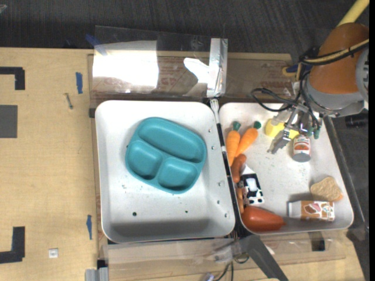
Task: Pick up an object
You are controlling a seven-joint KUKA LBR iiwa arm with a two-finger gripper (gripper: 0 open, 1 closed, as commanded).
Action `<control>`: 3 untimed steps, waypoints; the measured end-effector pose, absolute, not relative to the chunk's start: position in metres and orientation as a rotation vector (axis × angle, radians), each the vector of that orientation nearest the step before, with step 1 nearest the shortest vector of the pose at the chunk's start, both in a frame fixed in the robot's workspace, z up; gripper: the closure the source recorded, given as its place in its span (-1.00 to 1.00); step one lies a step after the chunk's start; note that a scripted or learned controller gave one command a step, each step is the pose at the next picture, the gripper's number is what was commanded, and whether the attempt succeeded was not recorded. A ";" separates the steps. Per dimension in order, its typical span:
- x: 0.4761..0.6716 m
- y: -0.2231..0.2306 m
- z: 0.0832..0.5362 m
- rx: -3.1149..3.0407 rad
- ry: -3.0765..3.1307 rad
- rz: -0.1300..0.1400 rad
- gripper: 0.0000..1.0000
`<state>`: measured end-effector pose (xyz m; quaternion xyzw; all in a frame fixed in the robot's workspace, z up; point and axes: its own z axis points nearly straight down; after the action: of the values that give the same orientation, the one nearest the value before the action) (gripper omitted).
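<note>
Arm in from the right, gripper (291, 131) low in the right bin (343, 174), fingers spread and holding nothing, yellow piece (273, 127) just beside, small can (302, 148) close below, carrots (240, 142) left, teal tray (166, 153) in left bin (111, 174)

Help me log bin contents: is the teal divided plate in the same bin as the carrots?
No, the teal plate lies in the left bin, the carrots in the right bin.
</note>
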<state>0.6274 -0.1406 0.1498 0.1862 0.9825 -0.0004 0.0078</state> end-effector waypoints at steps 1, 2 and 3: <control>0.602 -0.204 0.088 0.434 3.103 -0.002 -1.00; 0.569 -0.197 0.088 0.597 3.075 0.000 -1.00; 0.502 -0.186 0.089 0.640 3.067 0.000 -1.00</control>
<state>0.5018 -0.1859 0.0886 0.2043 0.9789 -0.0002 0.0041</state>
